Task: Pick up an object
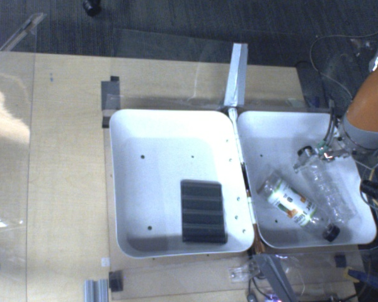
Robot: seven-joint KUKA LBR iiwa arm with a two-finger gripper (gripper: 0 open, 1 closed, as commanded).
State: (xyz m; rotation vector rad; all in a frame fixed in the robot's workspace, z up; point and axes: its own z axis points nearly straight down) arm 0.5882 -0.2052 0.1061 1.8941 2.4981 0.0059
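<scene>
In the right bin lies a small clear bottle with a green and orange label, tilted on its side near the middle. Just right of it lies a larger clear plastic bottle whose black cap points at the bin's front corner. My gripper hangs over the right bin's back right part, just above the neck-free end of the larger clear bottle. The orange band of the arm rises behind it. Nothing can be seen held in the gripper.
A black ribbed rectangular block lies flat in the left bin, near its front wall. A grey metal post stands behind the divide between the bins. Cables run along the right edge.
</scene>
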